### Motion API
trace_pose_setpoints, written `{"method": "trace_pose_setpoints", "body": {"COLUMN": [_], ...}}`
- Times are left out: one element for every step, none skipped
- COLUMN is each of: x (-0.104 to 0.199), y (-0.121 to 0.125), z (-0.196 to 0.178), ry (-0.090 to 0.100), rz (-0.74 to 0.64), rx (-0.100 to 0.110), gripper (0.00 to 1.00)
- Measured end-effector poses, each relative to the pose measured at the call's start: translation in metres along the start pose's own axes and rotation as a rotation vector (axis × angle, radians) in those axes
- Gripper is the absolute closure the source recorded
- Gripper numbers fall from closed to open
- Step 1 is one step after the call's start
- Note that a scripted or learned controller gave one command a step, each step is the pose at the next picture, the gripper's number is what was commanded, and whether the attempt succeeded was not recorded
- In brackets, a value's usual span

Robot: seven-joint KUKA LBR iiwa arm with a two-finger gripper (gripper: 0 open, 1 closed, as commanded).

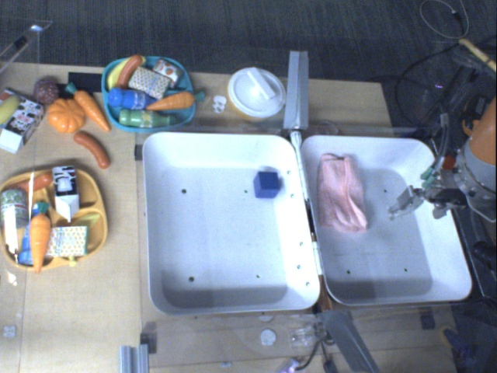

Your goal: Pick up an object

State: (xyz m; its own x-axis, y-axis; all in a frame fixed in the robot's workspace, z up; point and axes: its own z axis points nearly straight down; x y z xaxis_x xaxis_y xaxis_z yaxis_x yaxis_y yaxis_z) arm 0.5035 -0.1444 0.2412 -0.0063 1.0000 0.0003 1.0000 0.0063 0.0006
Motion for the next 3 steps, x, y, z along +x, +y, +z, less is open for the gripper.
{"method": "trace_pose_setpoints", "body": {"x": [0.012,0.053,0.032], "y": [0.043,0.069,0.167], "z": [0.134,0.149,0.151], "ry": [0.0,-0.003,-0.001], "rz": [-0.061,-0.126,-0.191], "rx": [0.0,-0.016,-0.007], "gripper": [0.0,0.0,0.0]}}
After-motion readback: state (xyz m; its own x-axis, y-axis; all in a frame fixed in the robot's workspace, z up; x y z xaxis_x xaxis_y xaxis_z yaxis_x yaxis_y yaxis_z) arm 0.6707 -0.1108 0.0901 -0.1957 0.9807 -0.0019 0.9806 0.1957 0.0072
